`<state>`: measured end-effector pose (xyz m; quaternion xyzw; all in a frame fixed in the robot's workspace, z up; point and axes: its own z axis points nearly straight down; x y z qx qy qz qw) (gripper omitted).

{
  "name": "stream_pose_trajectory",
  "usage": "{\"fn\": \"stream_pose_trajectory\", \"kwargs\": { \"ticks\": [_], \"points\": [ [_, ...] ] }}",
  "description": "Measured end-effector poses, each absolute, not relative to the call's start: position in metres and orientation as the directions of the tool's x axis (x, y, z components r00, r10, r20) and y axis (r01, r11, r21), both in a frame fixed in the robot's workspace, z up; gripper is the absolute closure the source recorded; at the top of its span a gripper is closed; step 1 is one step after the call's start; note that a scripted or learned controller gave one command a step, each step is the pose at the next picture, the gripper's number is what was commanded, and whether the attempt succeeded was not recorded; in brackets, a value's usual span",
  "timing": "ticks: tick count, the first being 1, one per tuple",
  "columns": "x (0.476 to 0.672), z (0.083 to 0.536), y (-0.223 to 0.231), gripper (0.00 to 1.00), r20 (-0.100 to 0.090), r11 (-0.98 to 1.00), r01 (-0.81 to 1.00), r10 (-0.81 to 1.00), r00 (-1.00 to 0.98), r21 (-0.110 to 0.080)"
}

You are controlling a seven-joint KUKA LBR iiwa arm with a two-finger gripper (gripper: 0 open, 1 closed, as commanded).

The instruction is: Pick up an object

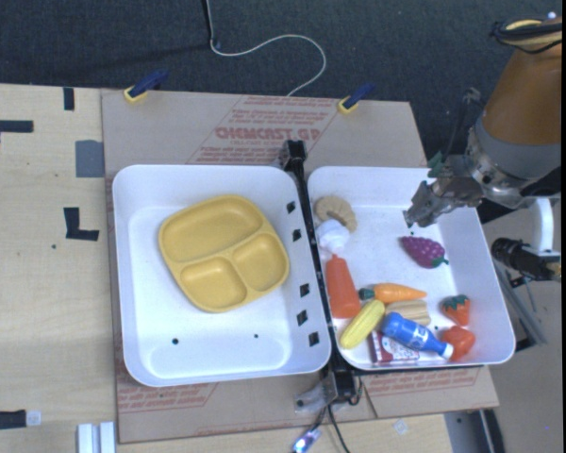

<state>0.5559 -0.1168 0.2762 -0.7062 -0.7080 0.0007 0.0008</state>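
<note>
The right bin holds several toy foods: a purple grape bunch, a tan croissant, an orange bottle with a white cap, a carrot, a yellow corn cob, a blue and white bottle and a red strawberry. My gripper hangs over the bin's upper right part, just above and slightly left of the grapes. Nothing shows between its dark fingers.
The left bin bears a yellow three-compartment plate. A black divider with clips runs between the bins. Cardboard lies under both. A white cable loops behind the bins.
</note>
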Motion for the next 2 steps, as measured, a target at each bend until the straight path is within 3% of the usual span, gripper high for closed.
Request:
{"fn": "stream_pose_trajectory", "kwargs": {
  "ticks": [1,2],
  "points": [
    [0.511,0.367,-0.042,1.0,0.002,0.009,1.0,1.0,-0.009,0.005],
    [0.483,0.43,0.039,1.0,0.003,0.012,1.0,1.0,-0.012,0.005]
  ]
}}
